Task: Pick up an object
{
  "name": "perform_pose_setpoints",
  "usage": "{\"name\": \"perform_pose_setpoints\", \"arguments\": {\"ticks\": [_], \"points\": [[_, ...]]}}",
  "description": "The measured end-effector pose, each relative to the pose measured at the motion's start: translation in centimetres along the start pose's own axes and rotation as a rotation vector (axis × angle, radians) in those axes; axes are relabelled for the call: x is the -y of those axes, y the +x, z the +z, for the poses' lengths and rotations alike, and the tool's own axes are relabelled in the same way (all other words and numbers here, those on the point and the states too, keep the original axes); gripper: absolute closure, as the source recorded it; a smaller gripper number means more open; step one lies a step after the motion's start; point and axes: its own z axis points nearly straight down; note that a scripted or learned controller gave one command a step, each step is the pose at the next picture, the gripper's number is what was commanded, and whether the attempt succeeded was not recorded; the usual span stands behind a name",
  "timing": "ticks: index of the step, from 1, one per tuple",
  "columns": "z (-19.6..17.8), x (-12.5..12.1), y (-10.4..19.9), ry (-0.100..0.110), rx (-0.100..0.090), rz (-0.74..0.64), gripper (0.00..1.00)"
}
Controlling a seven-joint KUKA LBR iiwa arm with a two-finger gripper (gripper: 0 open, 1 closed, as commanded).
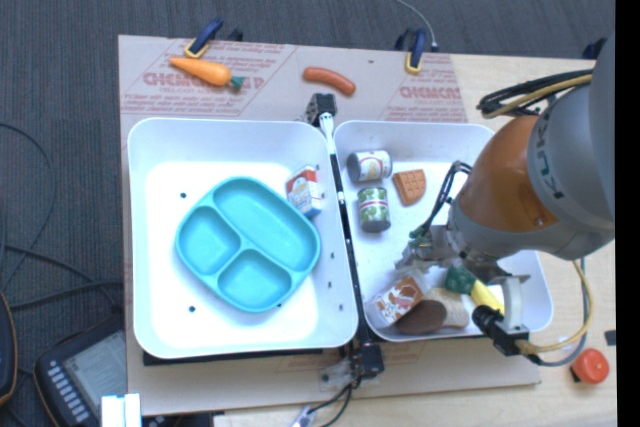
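On the left, the shallow white left bin (pixel 140 215) holds a sky-blue three-compartment plastic plate (pixel 248 243), with a small red-and-white carton (pixel 305 192) at the bin's right edge. These lie well apart from the arm and are not at risk.

The trouble is in the shallow white right bin (pixel 470 132). Likely targets crowd its near edge: a brown-and-white printed packet (pixel 393 298), a dark brown rounded piece (pixel 424 317) touching it, and small green and yellow pieces (pixel 473 289) just beside. With things packed like this, a close could catch two at once, or pinch an edge and let it slip on the lift. The shove of a descent could also push the packet up against the bin wall. The green-labelled can (pixel 373 209) stands near and might be knocked over by a sideways move.

The grey arm with the orange band (pixel 510 190) reaches in from the table's right edge, bent low over the bin's near-right corner. The gripper (pixel 432 248) sits down among that clutter, just above the packet. Whether it is open, closed, or holding anything cannot be told, as the wrist hides it.
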Motion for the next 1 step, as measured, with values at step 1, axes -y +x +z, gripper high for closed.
{"name": "perform_pose_setpoints", "arguments": {"ticks": [1], "points": [[-0.79,-4.55,-7.87,0.018,-0.001,0.001,1.0]]}}
